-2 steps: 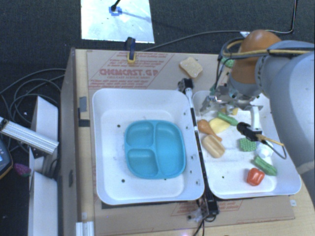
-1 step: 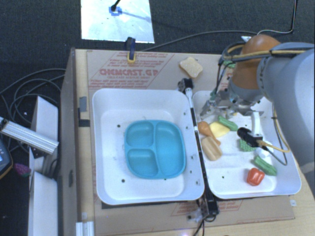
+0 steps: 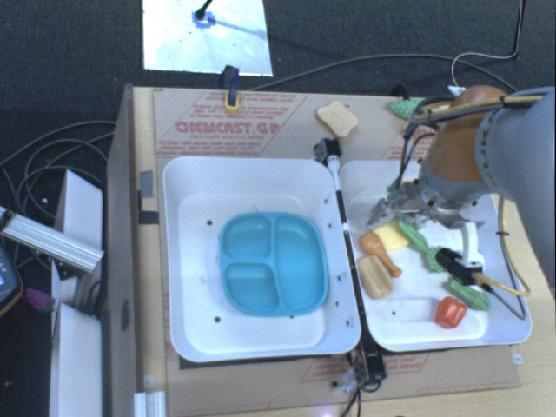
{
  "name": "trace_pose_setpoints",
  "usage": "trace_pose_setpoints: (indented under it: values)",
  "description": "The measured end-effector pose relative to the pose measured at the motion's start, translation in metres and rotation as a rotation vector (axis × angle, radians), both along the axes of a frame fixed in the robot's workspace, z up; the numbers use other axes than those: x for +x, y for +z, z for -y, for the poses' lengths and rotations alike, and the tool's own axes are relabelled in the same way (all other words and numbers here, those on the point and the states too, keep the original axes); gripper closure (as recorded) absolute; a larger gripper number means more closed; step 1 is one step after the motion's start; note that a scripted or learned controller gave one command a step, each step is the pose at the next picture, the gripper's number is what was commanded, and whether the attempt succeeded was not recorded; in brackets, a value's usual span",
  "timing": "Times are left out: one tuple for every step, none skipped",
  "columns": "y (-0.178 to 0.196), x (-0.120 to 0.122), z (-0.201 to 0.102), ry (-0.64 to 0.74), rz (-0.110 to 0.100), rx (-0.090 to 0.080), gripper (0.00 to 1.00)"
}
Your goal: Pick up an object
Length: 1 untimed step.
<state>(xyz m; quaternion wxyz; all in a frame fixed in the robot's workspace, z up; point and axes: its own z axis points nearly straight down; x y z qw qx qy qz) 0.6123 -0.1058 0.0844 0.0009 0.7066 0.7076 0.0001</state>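
The gripper [image 3: 393, 208] hung low in the right bin [image 3: 512, 320], just above the yellow block [image 3: 393, 235]; how far it was open I could not tell. The arm [image 3: 499, 146] reached in from 3 o'clock. A drumstick [image 3: 379, 248] and hot dog [image 3: 375, 277] lay at the block's 7 o'clock, a tomato [image 3: 450, 312] at 5.

toy food [image 3: 408, 259] crowds the right bin [image 3: 512, 324]; its upper-left corner lies open.
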Motion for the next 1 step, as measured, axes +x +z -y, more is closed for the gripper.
trace_pose_setpoints:
  values:
    - [0.0131,0.0562,-0.0047,0.001,-0.003,0.001,0.00]
